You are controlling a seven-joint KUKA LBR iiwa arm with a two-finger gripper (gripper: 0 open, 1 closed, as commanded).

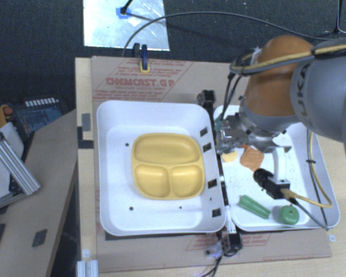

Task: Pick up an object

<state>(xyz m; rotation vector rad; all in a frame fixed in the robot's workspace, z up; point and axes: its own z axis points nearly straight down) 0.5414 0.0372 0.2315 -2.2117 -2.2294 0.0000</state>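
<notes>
My gripper [235, 145] hangs low over the left side of the right bin [320, 172], mostly covered by the grey arm and its orange band. Just below it lie a small orange block [252, 158] and a pale yellow piece [230, 156], close to the gripper's tip; whether either is touched is unclear. A green cylinder [254, 206] and a round green piece [288, 214] rest near the bin's front edge. A yellow divided plate [164, 165] sits in the middle of the left bin [112, 154].
The wall between the two bins [214, 154] runs right beside the gripper. The arm covers the back of the right bin. A cardboard sheet [144, 79] lies under both bins, and cables run across the bench behind.
</notes>
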